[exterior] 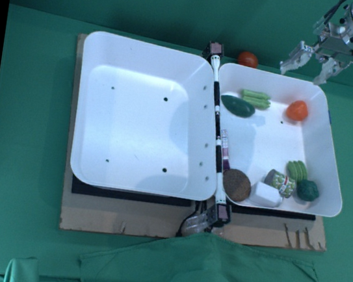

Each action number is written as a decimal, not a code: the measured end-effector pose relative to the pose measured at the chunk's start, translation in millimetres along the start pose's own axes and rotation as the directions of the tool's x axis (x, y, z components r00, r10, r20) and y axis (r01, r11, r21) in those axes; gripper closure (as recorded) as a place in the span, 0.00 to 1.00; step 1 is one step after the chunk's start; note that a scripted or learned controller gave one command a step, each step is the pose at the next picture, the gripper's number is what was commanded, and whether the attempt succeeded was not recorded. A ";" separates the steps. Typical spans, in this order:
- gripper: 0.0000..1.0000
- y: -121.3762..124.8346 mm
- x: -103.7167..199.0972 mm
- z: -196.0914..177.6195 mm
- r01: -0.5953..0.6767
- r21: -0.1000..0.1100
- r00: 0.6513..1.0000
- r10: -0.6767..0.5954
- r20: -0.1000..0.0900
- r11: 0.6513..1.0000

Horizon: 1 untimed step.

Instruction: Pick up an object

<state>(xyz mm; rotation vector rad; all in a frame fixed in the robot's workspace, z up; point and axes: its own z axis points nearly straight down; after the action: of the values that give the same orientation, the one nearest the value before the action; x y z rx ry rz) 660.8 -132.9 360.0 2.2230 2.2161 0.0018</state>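
My gripper (307,68) hangs open above the far edge of the right bin (330,168), with nothing between its fingers. Below and slightly left of it in that bin lies an orange ball (297,110). Farther left are a pale green bean pod (256,99) and a dark green avocado-like piece (237,105). At the bin's near end sit a brown round disc (236,184), a white block (265,194), a small can (279,181), a green ribbed piece (297,169) and a dark green broccoli-like lump (308,190).
The left bin (96,59) lies beside the right one, with a black-and-white divider rod (218,127) between them. A red ball (246,59) rests on the bench behind the right bin. Green cloth (209,273) is bunched in front of the cardboard base.
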 end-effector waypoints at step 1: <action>0.00 0.0 0.0 0.0 0.000 0.000 1.000 0.000 0.000 1.000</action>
<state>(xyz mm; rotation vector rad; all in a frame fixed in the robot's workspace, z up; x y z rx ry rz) 660.8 -132.9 360.0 2.2228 2.2160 0.0019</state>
